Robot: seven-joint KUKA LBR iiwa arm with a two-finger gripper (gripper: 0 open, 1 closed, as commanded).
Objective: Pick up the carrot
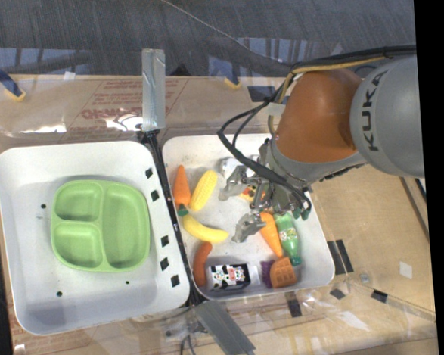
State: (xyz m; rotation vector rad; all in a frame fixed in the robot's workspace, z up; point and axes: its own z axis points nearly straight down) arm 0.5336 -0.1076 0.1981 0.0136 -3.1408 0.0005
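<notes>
An orange carrot (180, 186) with a green end lies along the left wall of the right bin (316, 244), beside the corn (203, 190). A second orange, carrot-like piece (271, 235) lies further right, next to a green bottle (288, 237). My gripper (241, 205) hangs over the middle of the right bin, between the two orange pieces. Its metal fingers (233, 182) stand spread apart and open, with nothing clearly held between them. The orange wrist covers the bin's upper right part.
A yellow banana (204, 229), a red-orange sausage (201, 261), a black-and-white carton (230, 275), a purple piece (268, 270) and an orange block (284, 272) also lie in the right bin. The left bin (20, 225) holds a green divided plate (100, 225).
</notes>
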